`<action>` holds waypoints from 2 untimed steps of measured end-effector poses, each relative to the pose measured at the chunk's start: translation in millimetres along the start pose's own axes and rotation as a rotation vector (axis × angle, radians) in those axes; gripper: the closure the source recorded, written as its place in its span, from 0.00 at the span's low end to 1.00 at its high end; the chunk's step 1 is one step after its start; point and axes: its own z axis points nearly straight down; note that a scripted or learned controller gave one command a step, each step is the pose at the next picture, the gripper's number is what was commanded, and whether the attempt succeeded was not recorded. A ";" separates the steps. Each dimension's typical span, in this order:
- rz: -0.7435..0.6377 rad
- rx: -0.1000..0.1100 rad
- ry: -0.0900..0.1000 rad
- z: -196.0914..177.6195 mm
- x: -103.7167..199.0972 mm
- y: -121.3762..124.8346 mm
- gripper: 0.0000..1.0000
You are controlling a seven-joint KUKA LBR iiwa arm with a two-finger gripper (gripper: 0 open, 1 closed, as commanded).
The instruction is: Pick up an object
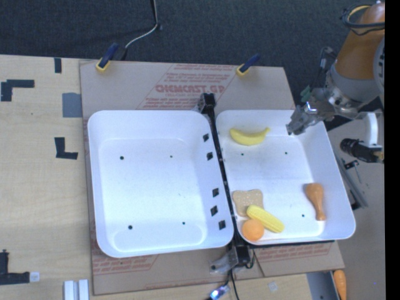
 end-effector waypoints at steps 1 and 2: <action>-0.001 0.001 0.000 -9.3 0.5 0.2 1.00; -0.002 0.001 0.000 -18.8 1.0 0.4 1.00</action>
